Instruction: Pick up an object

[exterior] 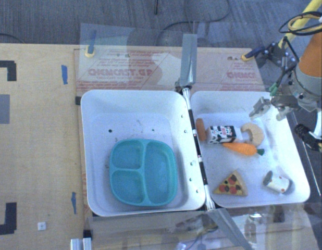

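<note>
Seen from above at a slant, the counter (36, 139) carries two shallow white bins side by side. The left bin (135, 105) holds a teal divided plate (143, 172), lying flat toward the near side, with three compartments facing up. The right bin (223, 105) holds the small things: a brown sausage (200, 129) lies along the wall next to the divider, and just beside it a black-and-white carton (222, 134) lies on its side. A tan ring-shaped piece (253, 133) sits just right of the carton, and an orange carrot (240, 149) with a green tip lies below both, touching or nearly touching the carton. Nearer the front, a pizza slice (231, 184) rests close to the divider, and a small white cup (276, 183) lies tipped over by the right wall, well apart from the slice. The grey arm (307, 82), orange above the wrist, comes in from the right, and the jaws (269, 107) hang over the far right part of the right bin, above and to the right of the ring piece. They stand apart, with nothing between them. Nothing in the bin is lifted.
</note>
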